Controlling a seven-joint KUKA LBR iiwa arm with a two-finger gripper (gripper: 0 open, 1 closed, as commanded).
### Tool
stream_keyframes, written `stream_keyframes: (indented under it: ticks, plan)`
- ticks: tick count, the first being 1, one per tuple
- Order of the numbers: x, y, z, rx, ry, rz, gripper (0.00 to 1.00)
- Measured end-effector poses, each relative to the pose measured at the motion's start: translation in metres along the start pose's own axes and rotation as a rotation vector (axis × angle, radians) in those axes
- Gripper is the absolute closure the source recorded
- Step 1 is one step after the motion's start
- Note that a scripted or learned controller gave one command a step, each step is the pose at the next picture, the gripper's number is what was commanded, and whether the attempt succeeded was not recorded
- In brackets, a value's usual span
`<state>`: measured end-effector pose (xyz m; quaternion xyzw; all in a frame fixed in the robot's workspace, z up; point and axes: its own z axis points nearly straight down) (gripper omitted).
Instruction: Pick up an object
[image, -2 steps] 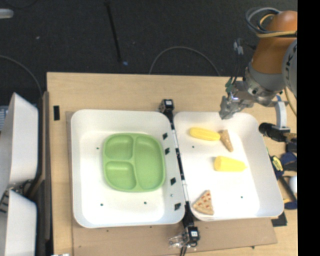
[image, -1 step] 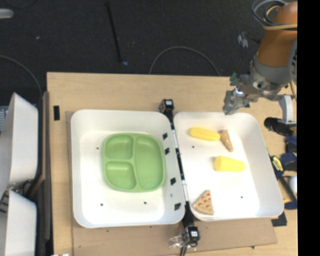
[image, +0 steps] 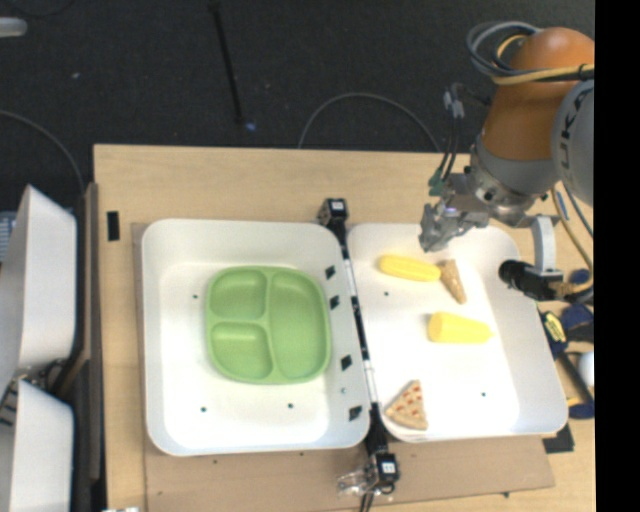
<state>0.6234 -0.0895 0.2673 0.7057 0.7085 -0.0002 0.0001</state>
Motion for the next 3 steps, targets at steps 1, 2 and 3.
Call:
stream_keyframes:
  ticks: [1, 2, 3]
  plan:
    - [0.054, -0.014, -0.002, -0.001, 0.001, -0.002, 1.00]
    - [0.109, -0.040, 0.009, 0.001, 0.001, -0.003, 1.00]
    - [0.155, -0.060, 0.027, 0.001, 0.000, -0.002, 1.00]
